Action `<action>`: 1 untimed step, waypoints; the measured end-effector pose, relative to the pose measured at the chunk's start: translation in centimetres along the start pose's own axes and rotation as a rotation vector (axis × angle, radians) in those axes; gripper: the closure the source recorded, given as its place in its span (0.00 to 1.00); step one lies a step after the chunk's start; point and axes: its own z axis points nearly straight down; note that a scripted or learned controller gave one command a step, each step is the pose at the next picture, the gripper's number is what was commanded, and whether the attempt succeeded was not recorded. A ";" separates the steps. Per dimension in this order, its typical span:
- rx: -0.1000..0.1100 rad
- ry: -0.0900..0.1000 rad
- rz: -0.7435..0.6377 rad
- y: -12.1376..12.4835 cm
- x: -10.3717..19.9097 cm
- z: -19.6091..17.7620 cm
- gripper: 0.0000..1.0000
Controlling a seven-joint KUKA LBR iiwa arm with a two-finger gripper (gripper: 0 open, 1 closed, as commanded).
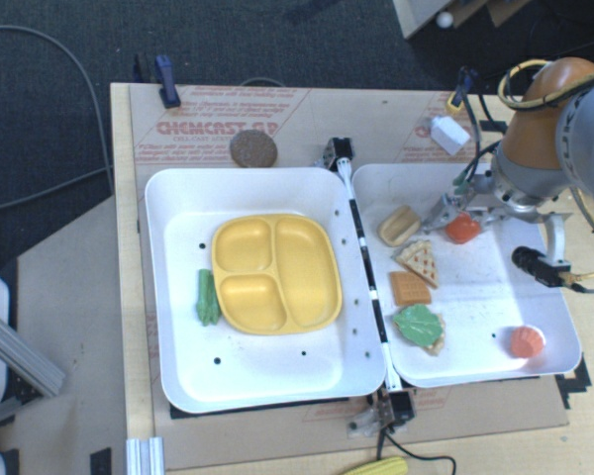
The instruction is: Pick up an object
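The right bin [554, 300] holds several toy foods. A tan bread roll [399, 226], a triangular waffle piece [418, 261], an orange square cracker [409, 288] and a green leafy piece [419, 326] lie along its left side. An orange-red round piece [526, 341] sits at its front right. A red round piece [462, 230] lies at the back, directly under my gripper [455, 209], which comes down from the orange-banded wrist [540, 127] at the upper right. The gripper looks to touch or hover just above the red piece.
The left bin [178, 354] carries a yellow divided plate [275, 271] with a green pod [208, 297] beside it. A brown disc [252, 149] and a blue clamp [165, 80] sit on the bench behind. A black part [540, 265] hangs over the right bin's right side.
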 end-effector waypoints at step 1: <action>-0.002 -0.001 -0.001 0.1 0.0 -1.0 1.00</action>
